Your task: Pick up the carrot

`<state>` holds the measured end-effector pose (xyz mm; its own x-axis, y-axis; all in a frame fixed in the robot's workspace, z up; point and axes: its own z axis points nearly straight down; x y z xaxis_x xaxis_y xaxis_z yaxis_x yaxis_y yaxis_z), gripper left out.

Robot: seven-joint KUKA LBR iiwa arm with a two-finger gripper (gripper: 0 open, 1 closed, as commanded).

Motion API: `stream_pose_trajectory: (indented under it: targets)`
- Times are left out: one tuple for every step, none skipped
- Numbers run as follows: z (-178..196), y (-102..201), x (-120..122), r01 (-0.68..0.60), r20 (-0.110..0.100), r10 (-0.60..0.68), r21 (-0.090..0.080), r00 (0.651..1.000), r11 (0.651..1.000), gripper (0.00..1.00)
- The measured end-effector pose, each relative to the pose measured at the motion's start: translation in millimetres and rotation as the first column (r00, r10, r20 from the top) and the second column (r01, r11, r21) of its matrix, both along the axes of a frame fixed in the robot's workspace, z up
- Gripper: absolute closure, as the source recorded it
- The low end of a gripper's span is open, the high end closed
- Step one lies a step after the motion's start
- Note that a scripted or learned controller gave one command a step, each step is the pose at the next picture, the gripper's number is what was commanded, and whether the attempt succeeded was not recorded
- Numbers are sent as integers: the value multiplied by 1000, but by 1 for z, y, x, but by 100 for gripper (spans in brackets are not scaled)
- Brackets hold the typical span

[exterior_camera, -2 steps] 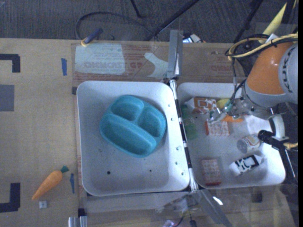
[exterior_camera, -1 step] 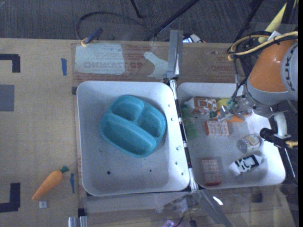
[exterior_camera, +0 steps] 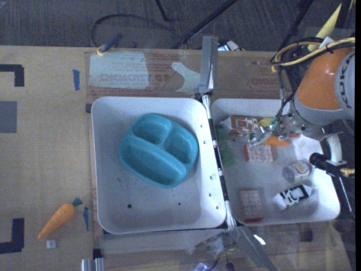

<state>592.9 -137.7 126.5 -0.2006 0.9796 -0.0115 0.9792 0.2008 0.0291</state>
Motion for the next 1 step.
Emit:
stream_pose_trajectory:
  targets:
    - [-41,-39,26,12,-28,-12,5,1000,1000,0]
